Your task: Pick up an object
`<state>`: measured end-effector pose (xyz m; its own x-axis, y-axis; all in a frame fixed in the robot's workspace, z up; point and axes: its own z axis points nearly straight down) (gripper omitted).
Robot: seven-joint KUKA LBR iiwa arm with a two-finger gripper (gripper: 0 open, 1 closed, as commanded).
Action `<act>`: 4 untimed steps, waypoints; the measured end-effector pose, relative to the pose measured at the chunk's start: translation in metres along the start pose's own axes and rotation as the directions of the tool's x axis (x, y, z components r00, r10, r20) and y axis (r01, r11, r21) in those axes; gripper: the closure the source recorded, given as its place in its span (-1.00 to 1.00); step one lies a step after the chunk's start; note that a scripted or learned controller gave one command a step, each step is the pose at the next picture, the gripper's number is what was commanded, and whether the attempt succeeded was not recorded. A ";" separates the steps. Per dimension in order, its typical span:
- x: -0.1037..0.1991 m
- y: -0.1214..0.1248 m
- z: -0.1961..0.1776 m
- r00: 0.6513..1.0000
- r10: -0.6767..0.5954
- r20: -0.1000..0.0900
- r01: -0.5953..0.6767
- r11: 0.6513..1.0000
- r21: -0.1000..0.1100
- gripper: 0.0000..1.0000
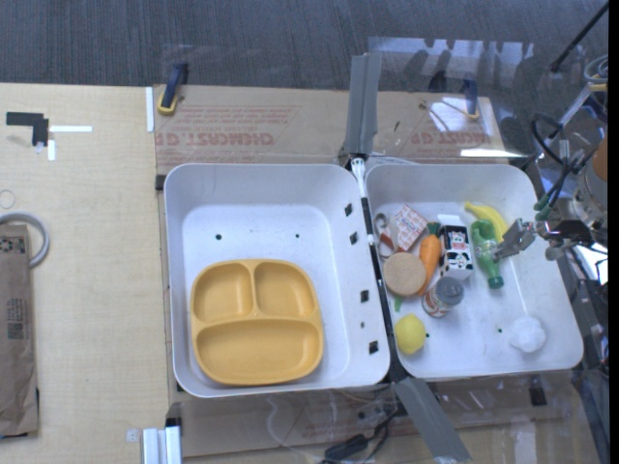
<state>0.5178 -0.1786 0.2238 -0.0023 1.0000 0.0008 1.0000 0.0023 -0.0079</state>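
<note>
Gripper (510, 243) over right bin (551, 341), can't tell its state; green bottle (489, 256), banana (486, 217), carton (456, 246) crowd just beside it.

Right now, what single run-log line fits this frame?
gripper: over right bin, beside green bottle | grasp: unconfirmed | left bin: yellow divided plate | pick: not done

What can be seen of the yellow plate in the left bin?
The yellow plate is a rounded-square divided dish that looks like matte plastic, with three compartments: two smaller ones toward the far side and one wide one toward the near side. It lies flat and right side up on the floor of the left bin, toward its near left part. All three compartments look bare. Only the bin touches it.
</note>
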 end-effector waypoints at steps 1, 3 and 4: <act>-0.027 0.075 0.013 1.000 -0.001 0.000 0.001 1.000 0.000 -1.00; -0.036 0.104 0.131 0.991 -0.131 -0.006 0.131 0.991 -0.011 -1.00; -0.040 0.103 0.125 0.992 -0.129 0.000 0.129 0.992 -0.008 1.00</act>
<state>0.6197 -0.2183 0.0982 -0.1309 0.9914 0.0021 0.9914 0.1309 0.0005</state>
